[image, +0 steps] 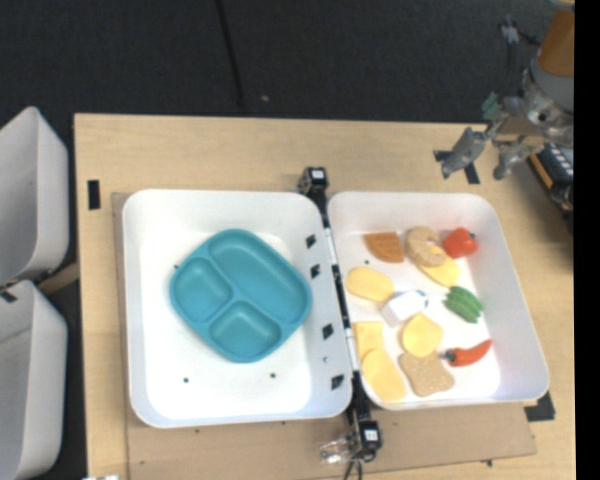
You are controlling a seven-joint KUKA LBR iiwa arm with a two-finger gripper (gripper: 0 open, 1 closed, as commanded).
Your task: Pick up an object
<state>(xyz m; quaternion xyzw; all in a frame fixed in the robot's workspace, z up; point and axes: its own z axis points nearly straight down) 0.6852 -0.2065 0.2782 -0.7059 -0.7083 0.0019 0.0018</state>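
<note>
A: Why was the end effector off past the right bin's far corner?

B: Probably waiting clear of the camera's view. Released or clenched, I couldn't tell.

A: And the objects?

B: Toy foods crowded that bin; the teal tray lay alone in the left.

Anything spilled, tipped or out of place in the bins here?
Nothing stands out. The teal divided plate lies flat in the left bin, and the toy food pieces, including a tomato, all sit inside the right bin.
</note>
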